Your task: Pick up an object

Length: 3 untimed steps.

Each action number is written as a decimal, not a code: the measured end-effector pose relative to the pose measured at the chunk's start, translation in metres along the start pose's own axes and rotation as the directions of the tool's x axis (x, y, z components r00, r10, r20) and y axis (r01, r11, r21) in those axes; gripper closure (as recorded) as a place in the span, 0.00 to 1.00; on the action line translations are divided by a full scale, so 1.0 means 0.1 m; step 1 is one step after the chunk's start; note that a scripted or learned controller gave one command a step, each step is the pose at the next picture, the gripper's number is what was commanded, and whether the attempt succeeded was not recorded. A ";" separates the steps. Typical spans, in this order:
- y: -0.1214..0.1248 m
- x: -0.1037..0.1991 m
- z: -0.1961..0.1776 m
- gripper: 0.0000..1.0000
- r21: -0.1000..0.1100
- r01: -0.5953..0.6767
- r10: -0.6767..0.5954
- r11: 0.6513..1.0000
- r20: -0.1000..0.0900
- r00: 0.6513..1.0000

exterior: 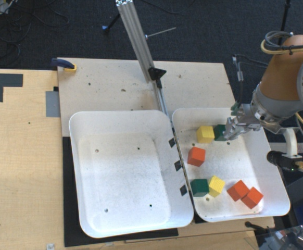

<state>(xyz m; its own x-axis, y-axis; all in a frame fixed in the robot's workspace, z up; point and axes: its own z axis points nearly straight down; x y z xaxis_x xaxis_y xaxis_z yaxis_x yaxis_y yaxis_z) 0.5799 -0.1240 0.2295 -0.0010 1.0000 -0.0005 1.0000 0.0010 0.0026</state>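
Observation:
The right bin (276,202) holds several small blocks. A yellow cube (205,134) lies near its back, with a dark green block (220,132) right beside it. My gripper (229,131) is low in the bin and touches or nearly touches the right side of that green block. An orange-red cube (196,155) sits in the middle left. Along the front lie a green cube (199,187), a second yellow cube (216,185) and two red cubes (238,189) (254,197). The arm partly hides the green block.
The left bin (89,139) stands beside the right one, with a raised divider (178,160) between them. A slanted metal rail (141,46) reaches in from the back. A black fitting (281,160) juts out at the right bin's right edge.

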 end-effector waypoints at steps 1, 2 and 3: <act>0.00 0.00 0.14 1.00 0.007 -0.001 0.001 1.000 -0.001 1.000; -0.12 0.55 0.22 1.00 0.008 0.003 -0.003 1.000 -0.003 1.000; -0.15 1.05 0.27 1.00 0.007 0.003 -0.003 1.000 -0.003 1.000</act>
<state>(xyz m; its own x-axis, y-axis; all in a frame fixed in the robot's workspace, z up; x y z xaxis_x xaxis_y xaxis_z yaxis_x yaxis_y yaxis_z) 0.5645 -0.0188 0.2024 -0.0041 1.0000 0.0025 1.0000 0.0041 -0.0048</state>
